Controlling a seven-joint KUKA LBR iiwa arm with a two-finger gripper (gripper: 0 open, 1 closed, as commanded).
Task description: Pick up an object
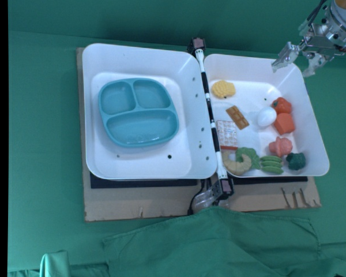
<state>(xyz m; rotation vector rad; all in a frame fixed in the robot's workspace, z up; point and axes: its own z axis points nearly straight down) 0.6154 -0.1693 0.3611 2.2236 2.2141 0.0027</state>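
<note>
My gripper hangs open over the far right corner of the right bin, with nothing between its fingers. The bin holds toy food: a yellow corn piece, a brown cracker, a white egg, a red tomato, an orange block, a pink piece, a broccoli floret, green pea pods, a red and white packet and a tan ring with a green leafy piece.
The left bin holds a teal divided plate. A black and white divider bar runs between the bins. Both bins rest on a cardboard sheet. Green cloth bunches up at the front.
</note>
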